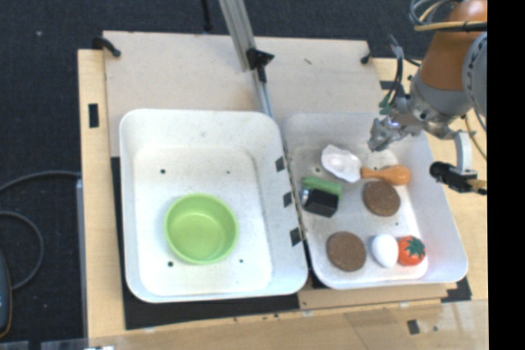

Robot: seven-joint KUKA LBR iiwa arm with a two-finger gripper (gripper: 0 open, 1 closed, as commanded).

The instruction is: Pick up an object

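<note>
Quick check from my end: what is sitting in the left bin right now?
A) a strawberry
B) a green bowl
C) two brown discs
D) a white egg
B: the green bowl sits alone in the left bin, while the egg, strawberry and both brown discs lie in the right bin.

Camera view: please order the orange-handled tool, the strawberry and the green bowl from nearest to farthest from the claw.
1. Orange-handled tool: just below the claw, in the right bin.
2. Strawberry: the right bin's near corner.
3. Green bowl: in the left bin, farthest.
</note>
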